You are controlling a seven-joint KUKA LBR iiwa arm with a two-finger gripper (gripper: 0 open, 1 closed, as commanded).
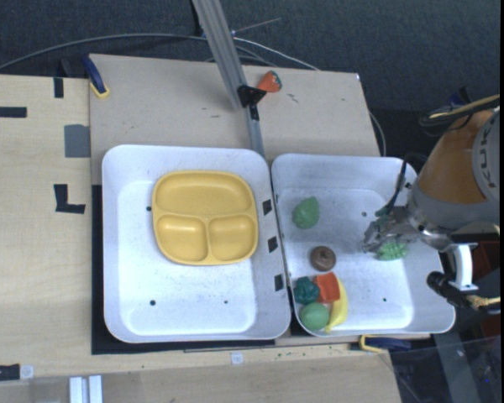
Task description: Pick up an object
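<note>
Reaching: gripper (pixel 385 235) low in right bin (pixel 353 170), touching green toy (pixel 393 249)
Grip: cannot tell whether clenched or released
Toy: near bin's right wall; probably light, bumpy, slightly soft
Hold: best across its lumpy middle
Room: wall close on right; open floor toward brown ball (pixel 322 258)

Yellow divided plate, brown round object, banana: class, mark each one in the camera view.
Yellow divided plate (pixel 205 193), camera view, on its large upper compartment.
Brown round object (pixel 322 258), camera view, on its top centre.
Banana (pixel 339 311), camera view, on the middle of its curved body.
</note>
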